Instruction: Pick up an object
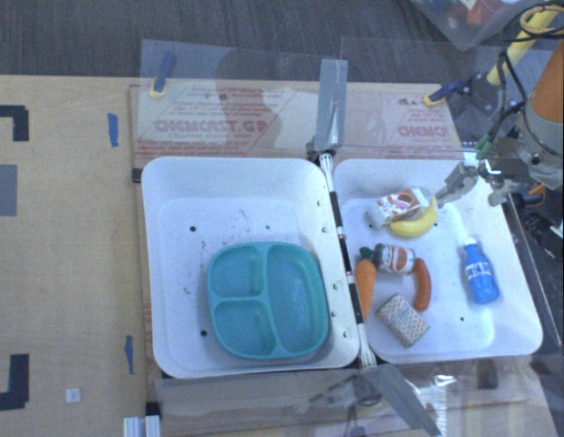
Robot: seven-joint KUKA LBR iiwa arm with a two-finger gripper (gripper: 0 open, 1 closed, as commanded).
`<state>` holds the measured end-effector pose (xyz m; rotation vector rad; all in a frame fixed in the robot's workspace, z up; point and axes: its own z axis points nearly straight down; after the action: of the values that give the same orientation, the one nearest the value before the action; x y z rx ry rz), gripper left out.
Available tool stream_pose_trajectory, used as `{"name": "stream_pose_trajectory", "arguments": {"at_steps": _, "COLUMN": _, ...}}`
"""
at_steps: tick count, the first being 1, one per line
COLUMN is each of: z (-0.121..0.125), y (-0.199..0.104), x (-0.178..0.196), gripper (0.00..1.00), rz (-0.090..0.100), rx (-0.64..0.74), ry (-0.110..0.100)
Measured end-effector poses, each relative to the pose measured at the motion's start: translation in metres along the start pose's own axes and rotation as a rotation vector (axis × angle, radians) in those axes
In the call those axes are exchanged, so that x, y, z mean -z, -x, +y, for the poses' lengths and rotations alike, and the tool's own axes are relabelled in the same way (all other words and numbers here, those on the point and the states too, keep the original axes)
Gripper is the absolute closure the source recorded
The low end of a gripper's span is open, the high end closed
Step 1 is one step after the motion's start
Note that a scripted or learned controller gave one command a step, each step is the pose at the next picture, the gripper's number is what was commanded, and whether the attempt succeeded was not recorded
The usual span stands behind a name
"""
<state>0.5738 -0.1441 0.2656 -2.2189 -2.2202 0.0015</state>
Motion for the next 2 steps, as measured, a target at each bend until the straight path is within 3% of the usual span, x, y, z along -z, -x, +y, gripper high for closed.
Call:
{"name": "stream_pose_trajectory", "arguments": {"at_steps": 1, "z": -0.060, "y": 0.068, "x": -0.087, "gripper": 0.00, "rz": 0.000, "rx": -0.207, "ry": 0.000}}
{"name": "stream_pose_trajectory", "arguments": {"at_steps": 2, "z": -0.067, "y": 0.061, "x": -0.168, "gripper": 0.00, "rz": 0.011, "rx": -0.479, "ry": -0.001}}
